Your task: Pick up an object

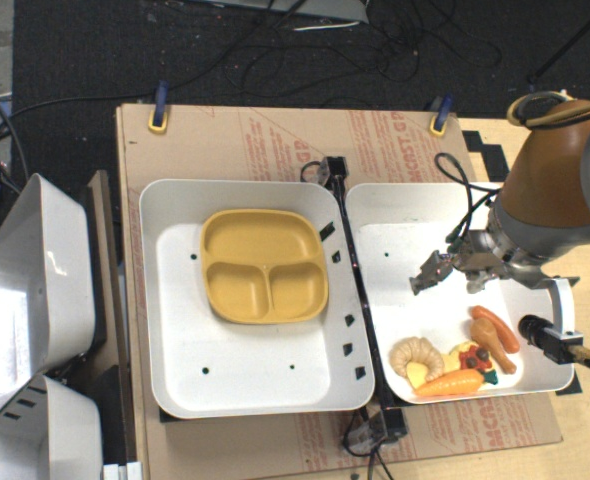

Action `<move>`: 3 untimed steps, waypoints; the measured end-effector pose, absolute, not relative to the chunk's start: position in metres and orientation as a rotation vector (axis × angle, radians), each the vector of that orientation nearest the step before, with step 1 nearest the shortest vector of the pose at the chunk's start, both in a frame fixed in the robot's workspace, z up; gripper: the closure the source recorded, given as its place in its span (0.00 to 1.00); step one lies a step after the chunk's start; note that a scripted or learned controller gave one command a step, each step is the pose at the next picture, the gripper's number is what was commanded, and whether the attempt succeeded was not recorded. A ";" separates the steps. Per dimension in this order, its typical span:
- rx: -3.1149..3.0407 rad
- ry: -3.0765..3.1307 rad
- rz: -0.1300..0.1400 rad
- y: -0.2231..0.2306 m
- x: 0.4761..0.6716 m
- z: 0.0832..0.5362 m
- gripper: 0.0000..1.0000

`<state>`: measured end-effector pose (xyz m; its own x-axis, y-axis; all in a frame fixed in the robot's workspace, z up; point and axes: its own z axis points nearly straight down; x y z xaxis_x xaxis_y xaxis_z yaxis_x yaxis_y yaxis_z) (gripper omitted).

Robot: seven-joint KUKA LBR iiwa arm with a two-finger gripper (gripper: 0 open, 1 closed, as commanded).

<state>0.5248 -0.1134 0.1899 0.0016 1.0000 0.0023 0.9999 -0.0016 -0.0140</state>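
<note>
Several toy foods lie in the front right corner of the right bin (395,218): a red-orange sausage (495,326), a brown piece (499,353) beside it, an orange carrot (453,384), a tan croissant-like piece (416,351) and a small mixed-colour piece (473,357). My gripper (450,278) hangs over the middle of the right bin, up and to the left of the foods. It is open, with nothing between its fingers. The sausage is a short way below and to the right of it.
A yellow divided plate (265,266) sits in the left bin (175,358). A black divider with clips (353,298) runs between the bins. A black fitting (540,334) sits at the right bin's right rim. The arm's orange band (545,168) overhangs the right bin's far right.
</note>
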 end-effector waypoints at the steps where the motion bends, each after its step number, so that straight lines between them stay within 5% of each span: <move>1: -2.219 -2.222 0.001 -0.113 0.528 0.196 0.00; 3: -2.220 -2.217 0.004 -0.118 0.521 0.089 0.00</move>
